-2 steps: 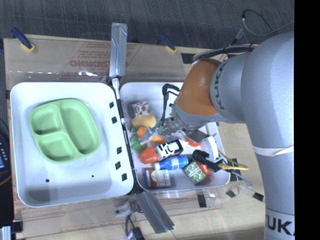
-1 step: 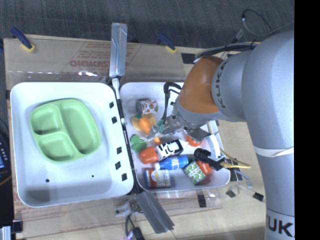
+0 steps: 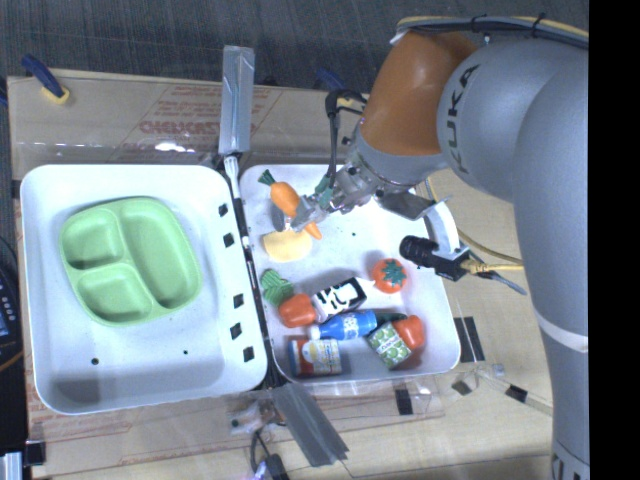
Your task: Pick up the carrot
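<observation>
- The carrot (image 3: 286, 199) lay in the right bin (image 3: 440, 313), near its far-left corner, orange body slanting toward the bin's middle, green top pointing to the far wall.
- The pincer (image 3: 316, 206) was down at the carrot's lower, thin end, touching or nearly so. From this slant I could not tell how wide it stood, nor whether the carrot sat inside its grip.
- A pale yellow wedge (image 3: 287, 245), perhaps cheese, lay just beside the carrot tip on the near side.
- Further toward the near wall: a tomato (image 3: 389, 275), a red pepper with green stalk (image 3: 290, 307), a black-and-white packet (image 3: 340, 294), a blue bottle (image 3: 349, 325), a red-labelled jar (image 3: 316, 356) and a green-and-red can (image 3: 393, 339). All well apart from the carrot.
- The left bin (image 3: 50, 368) held a green divided plate (image 3: 128, 258).
- Risks, as I judged them: contact so near the tapered tip could let the carrot slip out or swing on lifting; a closing grip might catch the yellow wedge too, or shove it; a push against the smooth carrot could roll it toward the bin wall and the divider (image 3: 236, 98).
</observation>
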Motion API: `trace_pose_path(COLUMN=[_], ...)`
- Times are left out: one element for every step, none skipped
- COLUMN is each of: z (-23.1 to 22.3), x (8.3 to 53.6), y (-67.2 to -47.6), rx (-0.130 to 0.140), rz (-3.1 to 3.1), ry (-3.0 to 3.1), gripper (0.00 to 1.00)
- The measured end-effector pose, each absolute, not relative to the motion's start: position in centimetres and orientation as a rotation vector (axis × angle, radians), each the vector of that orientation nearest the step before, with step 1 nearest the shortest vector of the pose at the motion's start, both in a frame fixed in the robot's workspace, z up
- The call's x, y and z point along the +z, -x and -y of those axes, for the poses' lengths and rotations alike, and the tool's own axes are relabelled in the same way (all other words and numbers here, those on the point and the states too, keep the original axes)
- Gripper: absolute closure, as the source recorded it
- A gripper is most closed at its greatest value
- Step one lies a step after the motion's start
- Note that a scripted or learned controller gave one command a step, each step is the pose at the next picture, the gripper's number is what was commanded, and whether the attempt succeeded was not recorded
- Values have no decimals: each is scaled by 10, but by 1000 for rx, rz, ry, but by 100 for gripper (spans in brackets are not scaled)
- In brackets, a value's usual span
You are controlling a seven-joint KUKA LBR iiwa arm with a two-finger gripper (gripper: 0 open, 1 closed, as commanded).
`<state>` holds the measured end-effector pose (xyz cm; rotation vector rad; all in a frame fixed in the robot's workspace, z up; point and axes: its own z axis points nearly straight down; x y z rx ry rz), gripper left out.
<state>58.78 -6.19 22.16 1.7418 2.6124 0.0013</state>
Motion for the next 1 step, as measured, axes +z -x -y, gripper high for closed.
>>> trace_pose_path(z=[132], x=[281], y=[-593], rx=[-2], rz=[-2593], ry=[-1773], gripper=[100])
